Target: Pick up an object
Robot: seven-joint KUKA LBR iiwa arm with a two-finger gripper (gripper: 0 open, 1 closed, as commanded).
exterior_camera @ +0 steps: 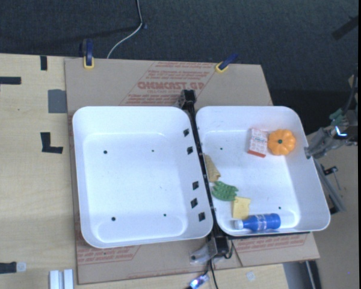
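Objects for picking all lie in the right bin (301, 179), and none of them is in my grasp. Nearest my side, an orange pumpkin-shaped toy (281, 142) sits by the bin's far right corner, and a small red and white box (258, 142) lies just beside it on its left. Down along the near wall a blue bottle (260, 223) with a white label lies on its side, and a yellow block (240, 207) rests just above it. A green leafy piece (224, 190) lies next to that block, toward the divider between the bins, and a tan piece (212, 170) lies farther up against the same wall. The left bin (84, 179) stands touching the right one along that middle edge, and both rest on a sheet of brown cardboard (162, 83) printed with red letters, laid over the wooden bench (24, 161). My gripper (320, 143) hangs outside the right bin, just past its right rim and about level with the pumpkin toy, apart from everything inside. It shows dark and small against the floor, so whether it is apart or together I cannot tell.
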